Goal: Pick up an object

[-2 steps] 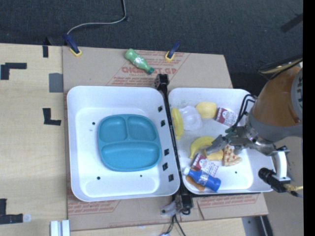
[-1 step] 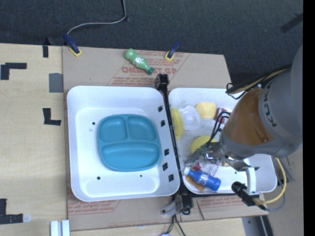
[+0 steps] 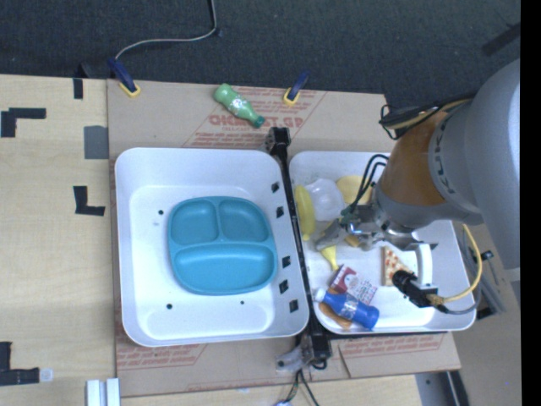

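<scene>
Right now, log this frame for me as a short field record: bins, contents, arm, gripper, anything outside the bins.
left bin: holds a blue divided plate
right bin: cluttered; blue bottle, yellow items, clear plastic piece, small red-and-white packet
arm: reaches in over the right bin
gripper: low among the clutter; finger state unclear, no object seen held
outside bins: green bottle lying on the cardboard behind the bins
</scene>
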Motion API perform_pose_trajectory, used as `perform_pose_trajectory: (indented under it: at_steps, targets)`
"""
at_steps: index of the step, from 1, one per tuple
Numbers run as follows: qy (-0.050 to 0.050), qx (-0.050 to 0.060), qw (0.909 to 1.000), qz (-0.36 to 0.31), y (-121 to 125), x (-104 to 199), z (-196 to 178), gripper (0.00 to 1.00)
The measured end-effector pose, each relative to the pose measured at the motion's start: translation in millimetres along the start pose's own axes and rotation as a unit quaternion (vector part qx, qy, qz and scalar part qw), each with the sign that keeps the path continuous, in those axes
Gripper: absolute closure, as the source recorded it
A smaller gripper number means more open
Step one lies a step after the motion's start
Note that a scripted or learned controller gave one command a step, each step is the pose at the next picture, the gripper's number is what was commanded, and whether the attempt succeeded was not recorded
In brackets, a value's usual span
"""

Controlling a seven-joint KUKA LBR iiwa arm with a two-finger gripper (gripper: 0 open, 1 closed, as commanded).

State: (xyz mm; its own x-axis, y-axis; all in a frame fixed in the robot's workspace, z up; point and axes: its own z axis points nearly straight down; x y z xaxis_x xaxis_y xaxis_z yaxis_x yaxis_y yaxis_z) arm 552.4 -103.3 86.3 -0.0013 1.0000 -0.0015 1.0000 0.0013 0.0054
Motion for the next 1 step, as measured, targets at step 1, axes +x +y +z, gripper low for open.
perform_pose_trajectory:
  at_steps: [1]
  targets:
    - [-0.001, 0.0, 1.0, 0.0, -0.4, -1.3, -9.6, 1.0]
